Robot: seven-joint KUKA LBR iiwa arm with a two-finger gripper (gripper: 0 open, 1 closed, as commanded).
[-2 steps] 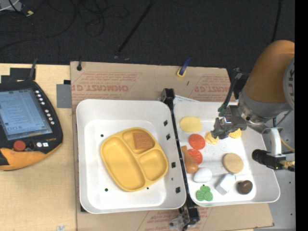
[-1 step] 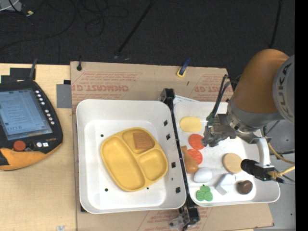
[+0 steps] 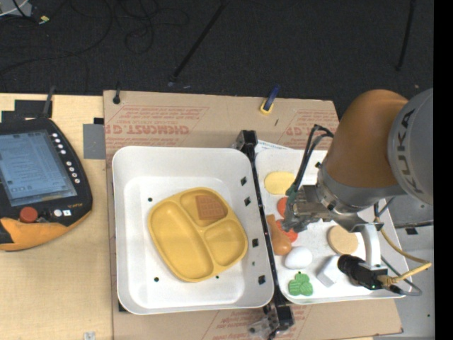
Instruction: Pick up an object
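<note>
Camera view: right of centre, the end effector (image 3: 291, 220) is hovering over an orange object (image 3: 281, 242) in the right bin (image 3: 354, 293); its grip I cannot tell.

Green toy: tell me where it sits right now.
The green toy lies at the right bin's near edge, just below the white egg and left of a small grey block.
</note>
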